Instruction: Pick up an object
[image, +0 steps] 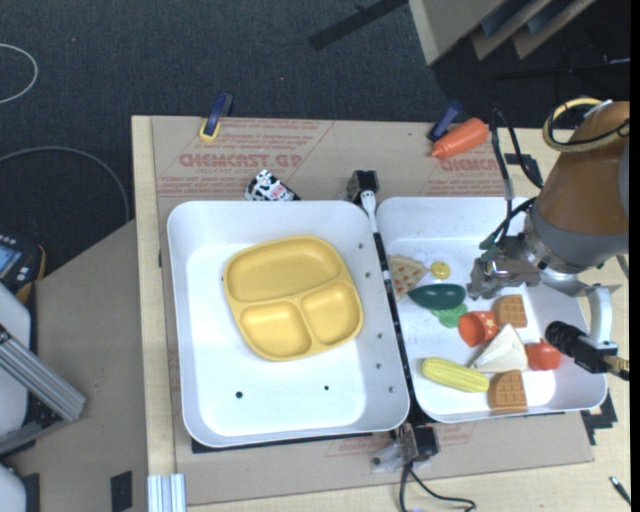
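Reaching in from the right, the arm (585, 190) held the gripper (497, 272) low over the right bin (440, 215); I could not tell its closure state.

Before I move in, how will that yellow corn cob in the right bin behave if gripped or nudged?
The corn cob looks like rigid toy plastic, so probably stiff and light. Its rounded, elongated shape may roll, and its glossy surface may slip.
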